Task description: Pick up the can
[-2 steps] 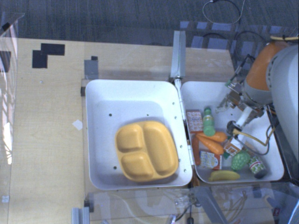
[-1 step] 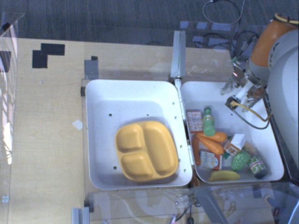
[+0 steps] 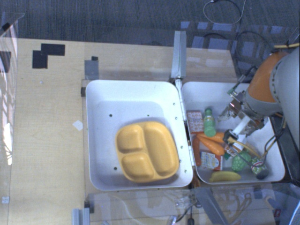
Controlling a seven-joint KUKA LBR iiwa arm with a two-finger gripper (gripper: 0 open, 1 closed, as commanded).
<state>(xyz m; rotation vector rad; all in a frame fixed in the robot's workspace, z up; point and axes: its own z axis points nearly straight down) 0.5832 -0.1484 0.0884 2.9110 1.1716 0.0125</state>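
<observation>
In the front right corner of the right bin (image 3: pixel 276 175) lies a small cylinder with a colourful label and a dark end (image 3: pixel 259 168); it looks like the can. The gripper (image 3: pixel 228 112) hangs low over the middle of this bin, above and to the left of that cylinder and apart from it. It is just right of a green bottle (image 3: pixel 209 122). The grey arm with its orange band (image 3: pixel 263 84) reaches in from the right. Nothing shows in the gripper's grasp.
Around the gripper lie a carrot (image 3: pixel 212 144), a red-and-white packet (image 3: pixel 195 121), a small printed box (image 3: pixel 210 160), a banana (image 3: pixel 225 176) and a green knobbly item (image 3: pixel 241 162). The left bin (image 3: pixel 101 102) holds a yellow divided plate (image 3: pixel 147 150).
</observation>
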